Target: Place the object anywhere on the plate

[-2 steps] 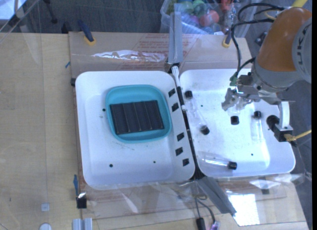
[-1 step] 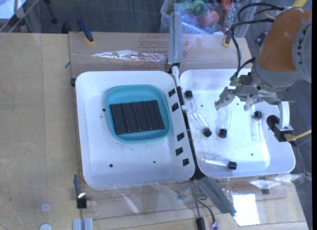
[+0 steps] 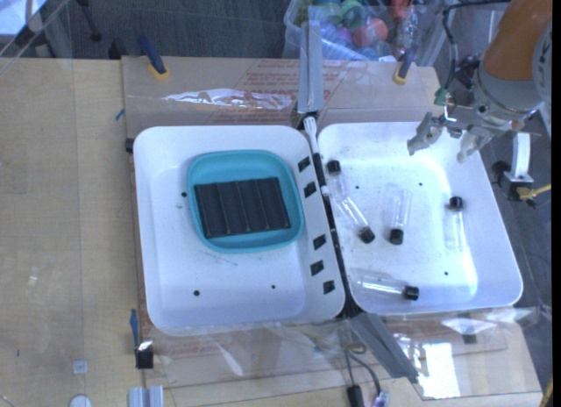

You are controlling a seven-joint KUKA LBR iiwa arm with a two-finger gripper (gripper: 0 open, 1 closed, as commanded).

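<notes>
Several clear vials [image 3: 396,217] with black caps lie loose in the right bin [image 3: 491,291], none on the teal plate [image 3: 197,168] in the left bin [image 3: 158,300]. Jaws [image 3: 444,142] hang spread wide over the right bin's far edge, holding nothing. Probably staged above for a pick. Vials lie flat at mixed angles, so grip alignment looks tricky.

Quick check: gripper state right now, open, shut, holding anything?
Gripper: open, holding nothing, above the right bin's far edge.
</notes>
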